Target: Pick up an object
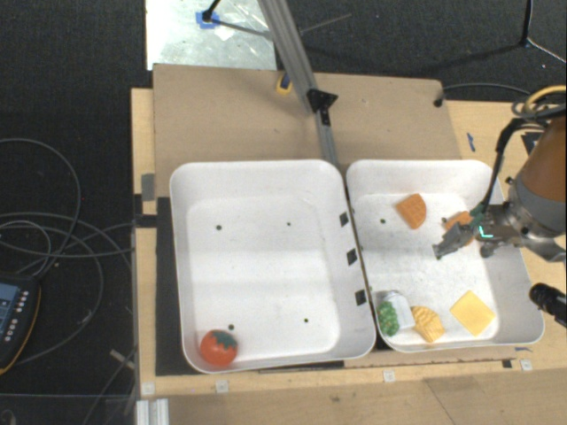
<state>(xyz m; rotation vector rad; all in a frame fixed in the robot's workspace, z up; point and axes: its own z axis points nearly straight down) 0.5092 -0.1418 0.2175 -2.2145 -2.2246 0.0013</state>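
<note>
bins [266,177]: smooth white plastic; bench [381,113]: matt brown board

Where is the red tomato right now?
The tomato sits in the left bin, down in its near-left corner, all alone and far from the gripper over the right bin.

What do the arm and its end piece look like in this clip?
The arm enters from the right: a rounded grey body with an orange band above the wrist. Yellowish and dark cables loop along its upper side. The gripper is a dark, compact piece with a small teal light on it and an orange-brown patch near its tip.
</note>
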